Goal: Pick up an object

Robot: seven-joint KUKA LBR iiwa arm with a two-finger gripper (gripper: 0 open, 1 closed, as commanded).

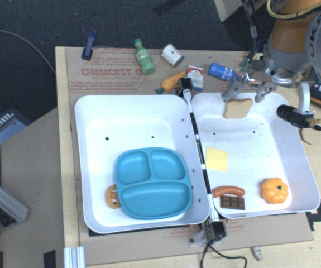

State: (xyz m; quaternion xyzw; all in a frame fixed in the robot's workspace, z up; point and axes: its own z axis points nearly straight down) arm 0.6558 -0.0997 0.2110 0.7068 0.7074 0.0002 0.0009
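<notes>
Right bin (294, 166): bare centre, fingers (245, 91) high.

tray (152, 182) in left bin (93, 116).

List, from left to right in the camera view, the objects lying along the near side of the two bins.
Pretzel → blue divided plate → sausage above the chocolate bar → orange pumpkin.
</notes>
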